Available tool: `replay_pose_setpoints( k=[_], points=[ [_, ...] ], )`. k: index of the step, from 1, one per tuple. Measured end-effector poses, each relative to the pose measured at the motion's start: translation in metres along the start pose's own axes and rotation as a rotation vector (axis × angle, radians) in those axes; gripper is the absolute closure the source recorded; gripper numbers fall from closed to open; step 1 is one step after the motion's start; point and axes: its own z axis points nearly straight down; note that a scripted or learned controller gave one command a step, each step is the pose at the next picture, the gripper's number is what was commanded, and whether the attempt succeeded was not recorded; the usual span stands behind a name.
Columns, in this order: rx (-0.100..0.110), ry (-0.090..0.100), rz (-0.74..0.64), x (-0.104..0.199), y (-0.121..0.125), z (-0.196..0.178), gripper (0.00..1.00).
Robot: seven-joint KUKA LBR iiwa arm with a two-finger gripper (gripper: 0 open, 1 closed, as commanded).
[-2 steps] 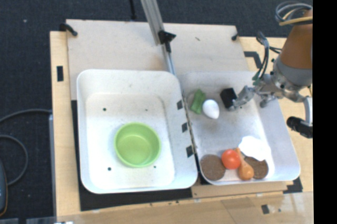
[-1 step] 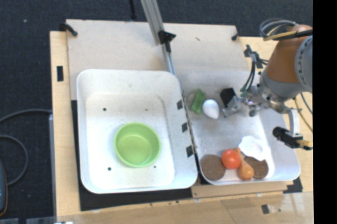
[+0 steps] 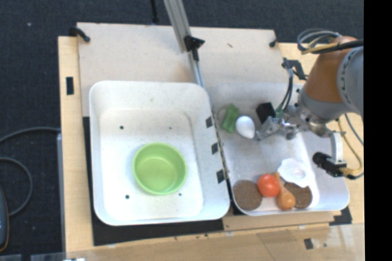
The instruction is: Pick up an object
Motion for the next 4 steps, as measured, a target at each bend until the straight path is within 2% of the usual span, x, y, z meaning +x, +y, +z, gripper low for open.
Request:
replay_pose_setpoints(
  k=[1,3,4],
  points=[
    [-0.006,-0.001,0.003,-0.001,0.001,-0.013,1.0],
    [-0.009,-0.001,-0.004,-0.01,0.012,-0.125,1.0],
    [-0.003,0.002,-0.007,0.046,0.004,-0.121,1.0]
  ],
)
